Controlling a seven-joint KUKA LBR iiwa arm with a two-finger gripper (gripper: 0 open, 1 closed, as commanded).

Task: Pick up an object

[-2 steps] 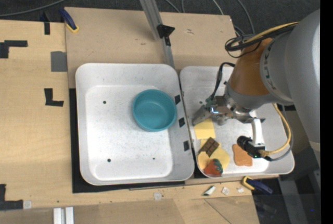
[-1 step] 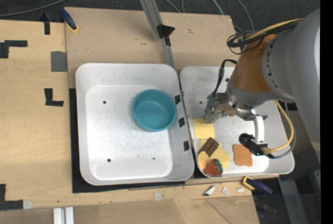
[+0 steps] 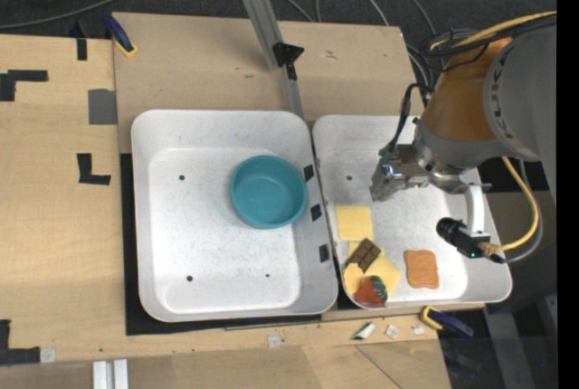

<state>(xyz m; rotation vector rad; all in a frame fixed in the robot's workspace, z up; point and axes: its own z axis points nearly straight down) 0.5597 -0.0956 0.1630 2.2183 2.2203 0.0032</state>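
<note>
my gripper hangs above right bin, cannot tell jaw state. yellow square just below-left of me, nothing held. risk: descending here meets bare floor; brown piece crowds square, may snag.

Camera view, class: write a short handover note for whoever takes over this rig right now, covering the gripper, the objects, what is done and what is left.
Gripper: over the right bin, above the objects; nothing seen between its fingers.
Right bin: yellow square, brown block, red-green item, orange piece.
Left bin: blue bowl.
Done: no pick visible.
Left: descend, grasp one object, lift.
</note>
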